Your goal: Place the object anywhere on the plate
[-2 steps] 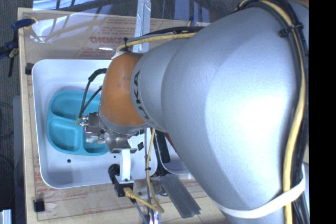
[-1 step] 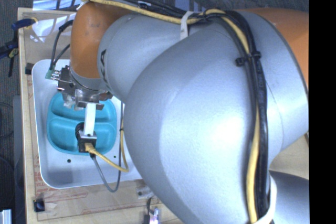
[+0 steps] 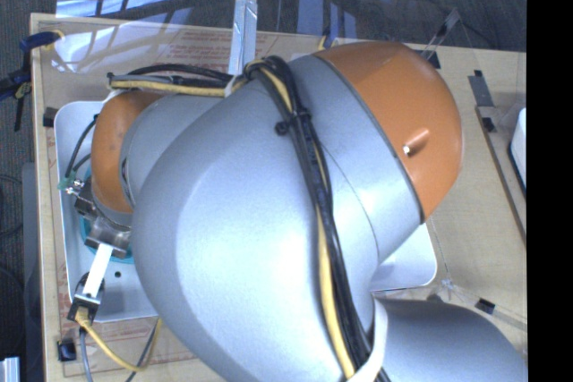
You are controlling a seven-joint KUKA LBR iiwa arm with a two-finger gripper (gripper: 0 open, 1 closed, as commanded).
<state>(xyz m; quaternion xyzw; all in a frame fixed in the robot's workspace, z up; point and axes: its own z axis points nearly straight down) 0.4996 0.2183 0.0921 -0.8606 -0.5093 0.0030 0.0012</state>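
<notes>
One big grey arm (image 3: 269, 228) with its orange band (image 3: 403, 121) blocks most of the bench (image 3: 483, 192), covering both white bins. Black and yellow cables (image 3: 313, 183) run along it. A strip of the left bin (image 3: 67, 192) shows at the bench's left edge. The wrist hardware sits over it; the pincer's state cannot be told, and the object and plate are hidden.
</notes>
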